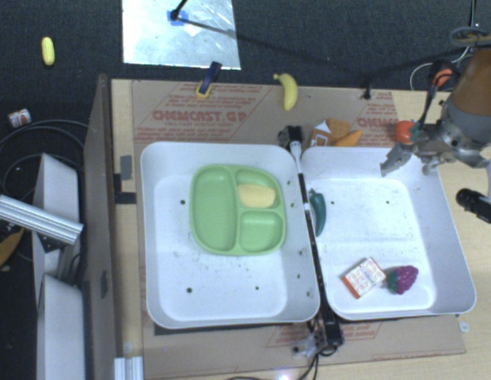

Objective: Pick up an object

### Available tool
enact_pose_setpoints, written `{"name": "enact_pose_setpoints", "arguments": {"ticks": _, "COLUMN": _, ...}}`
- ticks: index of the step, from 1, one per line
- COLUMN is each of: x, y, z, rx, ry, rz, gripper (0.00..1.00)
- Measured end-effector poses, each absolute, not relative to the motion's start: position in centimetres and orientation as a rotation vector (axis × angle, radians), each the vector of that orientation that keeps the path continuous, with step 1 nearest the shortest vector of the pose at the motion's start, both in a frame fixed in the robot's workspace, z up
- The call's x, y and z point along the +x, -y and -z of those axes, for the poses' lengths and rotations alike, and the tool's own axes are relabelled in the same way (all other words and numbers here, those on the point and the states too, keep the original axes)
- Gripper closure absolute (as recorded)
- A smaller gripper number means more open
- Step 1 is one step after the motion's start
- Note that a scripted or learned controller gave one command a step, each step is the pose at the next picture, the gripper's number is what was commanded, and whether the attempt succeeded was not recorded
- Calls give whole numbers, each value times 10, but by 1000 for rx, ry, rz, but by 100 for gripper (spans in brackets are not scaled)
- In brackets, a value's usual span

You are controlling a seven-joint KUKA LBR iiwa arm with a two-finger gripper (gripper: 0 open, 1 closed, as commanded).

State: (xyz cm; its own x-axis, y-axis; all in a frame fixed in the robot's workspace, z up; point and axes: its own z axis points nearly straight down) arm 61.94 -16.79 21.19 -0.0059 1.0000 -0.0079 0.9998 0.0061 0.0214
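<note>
Two white bins sit side by side mid-frame; left bin (170, 291) carries a green divided plate (226, 212) with a pale yellow item (257, 195) in its upper-right compartment, probably parked there as clutter rather than a target; right bin (443, 275) has a small orange-and-white box (363, 278) touching or just beside a purple grape cluster (401, 279) at lower right of the frame, and a dark green pepper-like piece (317, 210) lying against the divider between the bins. Gripper (404, 158) hangs at upper right over the right bin's far rim, arm entering from the right edge; nothing is visible between its fingers, and whether they are apart or together cannot be told at this angle. No pick is made; box and grapes look like the likeliest candidates, being loose on open floor, well apart from the gripper. Pepper hugging the wall would be an awkward grasp. Yellow banana (288, 91) lies on cardboard above the bins, outside the work area.
</note>
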Motion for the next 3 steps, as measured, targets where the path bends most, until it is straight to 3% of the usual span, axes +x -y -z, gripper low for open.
{"name": "enact_pose_setpoints", "arguments": {"ticks": 1, "x": 577, "y": 87, "z": -146, "rx": 2216, "ry": -2238, "rz": 2, "gripper": 0}}
{"name": "enact_pose_setpoints", "arguments": {"ticks": 2, "x": 608, "y": 164, "z": -81, "rx": 2224, "ry": -2217, "rz": 5, "gripper": 0}}
{"name": "enact_pose_setpoints", "arguments": {"ticks": 3, "x": 673, "y": 200, "z": -149, "rx": 2206, "ry": -2216, "rz": -9, "gripper": 0}}
